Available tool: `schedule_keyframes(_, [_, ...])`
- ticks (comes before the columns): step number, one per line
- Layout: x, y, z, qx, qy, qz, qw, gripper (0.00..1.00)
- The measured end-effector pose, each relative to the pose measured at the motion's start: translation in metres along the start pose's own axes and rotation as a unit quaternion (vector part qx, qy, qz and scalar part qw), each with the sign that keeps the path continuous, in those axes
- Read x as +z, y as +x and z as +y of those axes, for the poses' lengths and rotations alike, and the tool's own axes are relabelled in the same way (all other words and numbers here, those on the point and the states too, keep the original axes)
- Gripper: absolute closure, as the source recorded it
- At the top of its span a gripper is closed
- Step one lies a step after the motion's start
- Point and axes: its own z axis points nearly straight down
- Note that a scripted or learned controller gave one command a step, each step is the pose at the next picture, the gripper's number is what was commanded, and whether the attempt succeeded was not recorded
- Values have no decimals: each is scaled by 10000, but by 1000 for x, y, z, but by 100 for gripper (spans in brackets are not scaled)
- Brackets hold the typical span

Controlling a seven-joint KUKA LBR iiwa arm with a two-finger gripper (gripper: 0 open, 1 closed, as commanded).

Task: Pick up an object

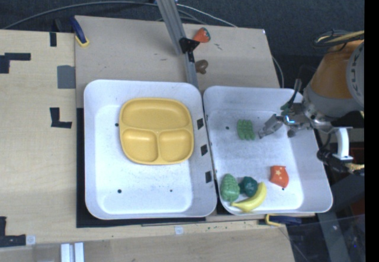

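Toys lie scattered in the right-hand shallow white bin (pixel 308 195), and we take the nearest of them as the likely target: a small green ridged block of soft-looking plastic (pixel 246 130) resting on the bin floor toward the far side, apart from everything else. Our pincer (pixel 271 126) hangs just beside it on the arm's side, slanted down toward the block; we cannot tell from this view whether it is open or closed, and nothing shows between its tips. Along the near wall of the same bin sit a green knobbly toy vegetable (pixel 228 187), a dark green rounded piece (pixel 248 185) and a yellow toy banana (pixel 252 200), all touching or nearly so, with a red-orange toy strawberry (pixel 279 176) standing a little apart nearer the arm. The left-hand white bin (pixel 100 136) carries a yellow three-compartment plastic plate (pixel 157 130), which plays no part in this step. To do the approach well, we judge that we should bring the pincer directly over the green block, turn it so that it closes across the block's narrower sides, and descend straight down rather than sliding in at the present slant, which could nudge the block toward the wall between the bins. The clustered pieces look harder to isolate, so the lone block seems the safer choice.
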Motion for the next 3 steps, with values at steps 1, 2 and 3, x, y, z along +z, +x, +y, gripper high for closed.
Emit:
schedule_keyframes(1, [-13,0,1,-5,-19,-4,10000,100])
schedule_keyframes(2, [-77,1,2,4,-56,-14,10000,100])
schedule_keyframes(3, [-63,1,2,8,-20,-9,10000,100])
